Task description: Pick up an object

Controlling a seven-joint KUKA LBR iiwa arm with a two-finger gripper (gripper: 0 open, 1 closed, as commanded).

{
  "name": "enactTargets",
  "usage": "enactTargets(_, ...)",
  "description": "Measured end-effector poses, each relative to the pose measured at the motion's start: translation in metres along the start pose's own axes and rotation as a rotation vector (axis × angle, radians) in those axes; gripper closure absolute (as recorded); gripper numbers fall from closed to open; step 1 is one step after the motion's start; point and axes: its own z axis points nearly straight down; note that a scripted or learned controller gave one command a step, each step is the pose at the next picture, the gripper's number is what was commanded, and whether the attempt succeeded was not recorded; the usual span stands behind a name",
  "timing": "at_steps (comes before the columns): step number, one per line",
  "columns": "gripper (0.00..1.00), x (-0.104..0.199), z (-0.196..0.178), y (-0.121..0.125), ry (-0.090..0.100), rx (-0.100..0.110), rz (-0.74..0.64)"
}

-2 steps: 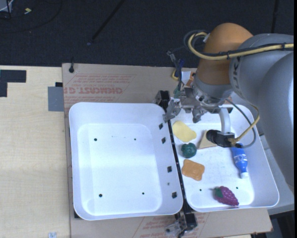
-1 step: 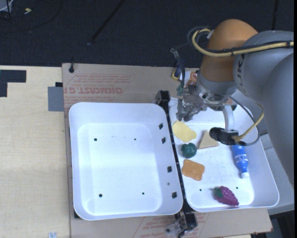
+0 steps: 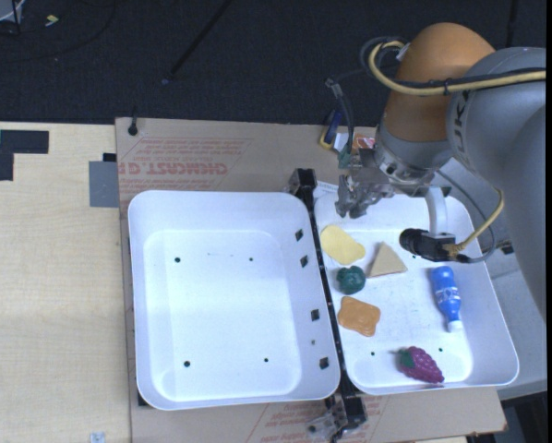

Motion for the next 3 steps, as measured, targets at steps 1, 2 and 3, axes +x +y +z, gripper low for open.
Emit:
enactTargets(1,1.0,0.034,0.028,-0.033,0.001,0.008,-0.002)
enactTargets(2,1.0,0.027,0.003,-0.082,0.001,0.005,0.003)
enactTargets(3,0.0,0.028,0.004,-0.08,0.0,0.004,0.003)
